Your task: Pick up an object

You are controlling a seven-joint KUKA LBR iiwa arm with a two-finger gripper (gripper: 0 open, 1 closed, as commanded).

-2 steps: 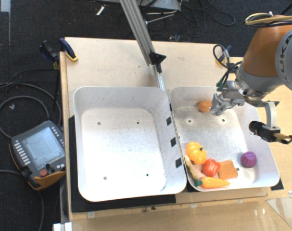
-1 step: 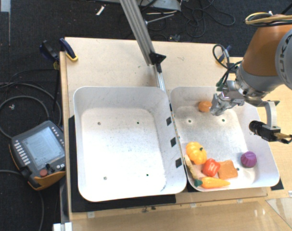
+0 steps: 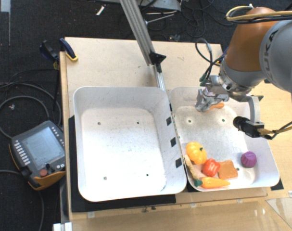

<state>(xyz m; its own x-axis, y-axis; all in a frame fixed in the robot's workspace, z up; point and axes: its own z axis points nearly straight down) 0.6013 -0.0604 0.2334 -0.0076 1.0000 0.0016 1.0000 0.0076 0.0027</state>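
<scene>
Hovering at the far end of the right bin [image 3: 266, 174], the tool [image 3: 207, 103] pinches a small orange object [image 3: 217, 106], lifted for removal; remaining objects cluster at its near end.

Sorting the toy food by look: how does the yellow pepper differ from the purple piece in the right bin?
The yellow pepper is larger than the purple piece. The pepper is yellow-orange and lobed; the purple piece is rounder and purple. The pepper sits against other toys near the right bin's left wall; the purple piece lies apart, near the right wall. Both rest on the bin floor, away from the gripper.
</scene>
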